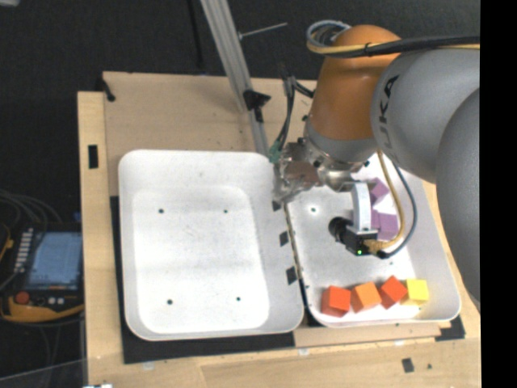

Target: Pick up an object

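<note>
My gripper (288, 183) hangs over the upper left corner of the right bin (319, 241), close to the rim between the two bins. Purple blocks (385, 210) lie at the right bin's right side, partly hidden behind the wrist. Along the bin's near edge sit a red-orange block (336, 300), an orange block (366, 296), a red block (393, 290) and a yellow block (418, 289) in a row. No block shows at the gripper.
The left bin (198, 241) stands beside the right one on the wooden bench. A metal pole (234, 63) slants up from behind the bins. The large grey and orange arm (380, 95) covers the right bin's far part.
</note>
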Controlling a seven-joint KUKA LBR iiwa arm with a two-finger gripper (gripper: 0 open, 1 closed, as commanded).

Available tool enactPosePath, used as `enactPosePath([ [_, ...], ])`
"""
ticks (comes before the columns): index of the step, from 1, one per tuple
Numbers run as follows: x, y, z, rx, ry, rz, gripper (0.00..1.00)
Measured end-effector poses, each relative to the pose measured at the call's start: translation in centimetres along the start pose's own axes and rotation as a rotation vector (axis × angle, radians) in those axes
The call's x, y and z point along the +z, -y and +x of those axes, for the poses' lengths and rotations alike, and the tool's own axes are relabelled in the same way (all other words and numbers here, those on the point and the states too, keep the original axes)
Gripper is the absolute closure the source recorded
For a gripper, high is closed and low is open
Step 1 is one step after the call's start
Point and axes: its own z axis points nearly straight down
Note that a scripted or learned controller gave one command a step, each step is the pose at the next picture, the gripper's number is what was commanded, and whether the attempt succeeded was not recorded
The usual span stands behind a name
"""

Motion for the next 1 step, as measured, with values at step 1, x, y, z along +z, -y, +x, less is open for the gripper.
enactPosePath([
  [1,0.13,1.41,5.56,0.0,0.0,0.002,1.0],
])
